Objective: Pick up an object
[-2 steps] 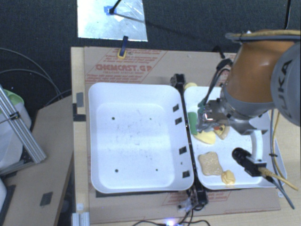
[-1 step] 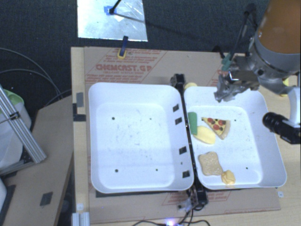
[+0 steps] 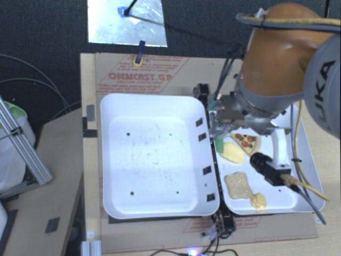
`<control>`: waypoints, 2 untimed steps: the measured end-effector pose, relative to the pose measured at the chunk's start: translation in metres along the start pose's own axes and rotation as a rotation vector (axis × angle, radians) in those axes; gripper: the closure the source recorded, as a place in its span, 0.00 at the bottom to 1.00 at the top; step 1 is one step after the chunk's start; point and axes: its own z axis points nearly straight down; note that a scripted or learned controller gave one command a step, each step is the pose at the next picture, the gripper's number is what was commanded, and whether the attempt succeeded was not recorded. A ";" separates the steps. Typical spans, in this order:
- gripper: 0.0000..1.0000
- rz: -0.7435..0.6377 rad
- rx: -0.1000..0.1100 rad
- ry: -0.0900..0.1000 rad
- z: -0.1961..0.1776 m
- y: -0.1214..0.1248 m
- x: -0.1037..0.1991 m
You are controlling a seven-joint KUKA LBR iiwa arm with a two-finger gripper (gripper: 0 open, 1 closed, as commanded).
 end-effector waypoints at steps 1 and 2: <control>1.00 0.004 -0.024 0.003 -0.179 -0.008 -0.033; 1.00 -0.004 0.004 -0.001 -0.053 -0.008 0.059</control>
